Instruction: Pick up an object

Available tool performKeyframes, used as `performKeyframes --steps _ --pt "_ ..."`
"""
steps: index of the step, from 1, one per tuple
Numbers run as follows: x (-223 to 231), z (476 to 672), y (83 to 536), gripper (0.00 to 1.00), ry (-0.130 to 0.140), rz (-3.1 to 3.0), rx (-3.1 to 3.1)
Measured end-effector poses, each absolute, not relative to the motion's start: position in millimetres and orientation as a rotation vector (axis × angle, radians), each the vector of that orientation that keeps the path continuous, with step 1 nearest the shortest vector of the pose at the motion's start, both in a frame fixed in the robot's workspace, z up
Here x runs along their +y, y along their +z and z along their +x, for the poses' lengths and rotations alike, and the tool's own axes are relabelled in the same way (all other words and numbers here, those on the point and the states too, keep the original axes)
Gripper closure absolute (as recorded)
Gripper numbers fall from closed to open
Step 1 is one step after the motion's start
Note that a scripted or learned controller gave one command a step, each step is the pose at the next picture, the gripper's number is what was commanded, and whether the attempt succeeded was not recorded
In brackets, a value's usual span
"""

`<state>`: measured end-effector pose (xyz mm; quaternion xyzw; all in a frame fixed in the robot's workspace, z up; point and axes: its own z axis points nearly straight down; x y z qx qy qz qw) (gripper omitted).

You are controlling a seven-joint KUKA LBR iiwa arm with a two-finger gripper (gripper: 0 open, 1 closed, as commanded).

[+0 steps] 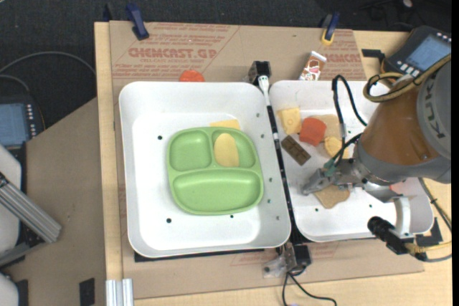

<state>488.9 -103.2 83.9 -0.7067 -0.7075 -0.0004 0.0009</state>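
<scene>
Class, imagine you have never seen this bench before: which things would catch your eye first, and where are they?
The bright green three-compartment plastic tray fills the middle of the left white bin, with a pale yellow oval piece in its upper right compartment. Next comes the big grey and orange arm over the right white bin, its gripper low beside a red round piece.

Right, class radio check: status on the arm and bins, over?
Gripper low in right bin, over tan piece. Brown block, red piece close by.
</scene>
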Motion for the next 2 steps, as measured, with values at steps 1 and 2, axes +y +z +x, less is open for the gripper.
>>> performKeyframes --steps 1,2 --pt "-104.3 488.0 94.5 1.0 0.0 -2.224 -2.22" --pt "-28.2 529.4 190.4 1.0 -0.017 -2.215 -2.239"
